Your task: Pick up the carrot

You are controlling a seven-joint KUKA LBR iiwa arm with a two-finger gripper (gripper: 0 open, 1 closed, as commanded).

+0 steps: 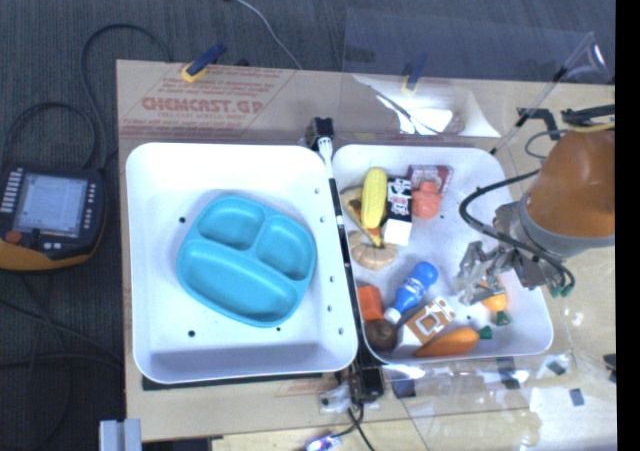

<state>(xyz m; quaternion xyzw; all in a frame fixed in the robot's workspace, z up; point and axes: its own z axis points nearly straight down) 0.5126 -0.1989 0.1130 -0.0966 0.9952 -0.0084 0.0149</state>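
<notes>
Carrot (447, 342) at right bin's (540, 344) front wall: likely light, rigid, smooth plastic, best pinched mid-body; gripper (483, 277) above, finger state indiscernible.

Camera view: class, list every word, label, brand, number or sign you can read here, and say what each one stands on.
"CHEMCAST GP", red print on the brown board behind the left bin.
Screen of the handheld pendant: too small to read.
Black-and-white pack in the right bin: print blurred, unreadable.
Patterned box beside the carrot: markings unreadable.
</notes>
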